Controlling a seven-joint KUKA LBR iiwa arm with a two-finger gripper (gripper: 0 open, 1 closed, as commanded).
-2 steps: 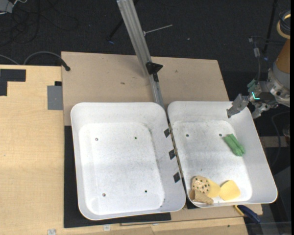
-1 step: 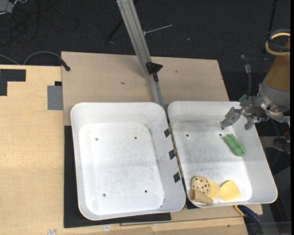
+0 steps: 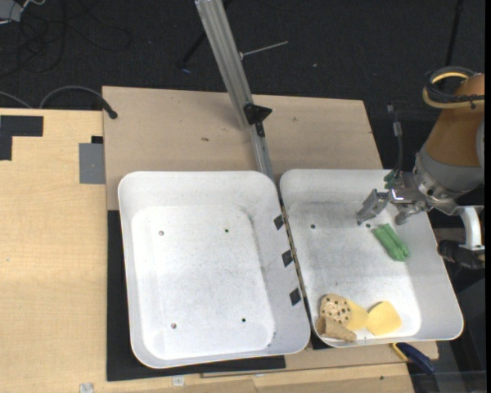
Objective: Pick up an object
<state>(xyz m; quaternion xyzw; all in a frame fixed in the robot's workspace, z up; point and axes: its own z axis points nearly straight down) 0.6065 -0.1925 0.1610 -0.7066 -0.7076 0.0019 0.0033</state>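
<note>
My gripper (image 3: 385,216) hangs over the upper right part of the right bin (image 3: 327,188), fingers spread open with nothing between them. Just below it a green elongated object (image 3: 391,242) lies slanted on the bin floor, its upper end close to the fingertips. At the bin's front edge sit a spotted tan cookie-like piece (image 3: 335,307), a yellow piece (image 3: 383,318) and a small brown piece (image 3: 339,330), clustered together and well away from the gripper.
The left bin (image 3: 139,188) lies beside the right one, joined by black clips (image 3: 286,257) on the shared rim. A grey metal rail (image 3: 229,64) slants up from behind the bins. Wooden bench surface extends to the left.
</note>
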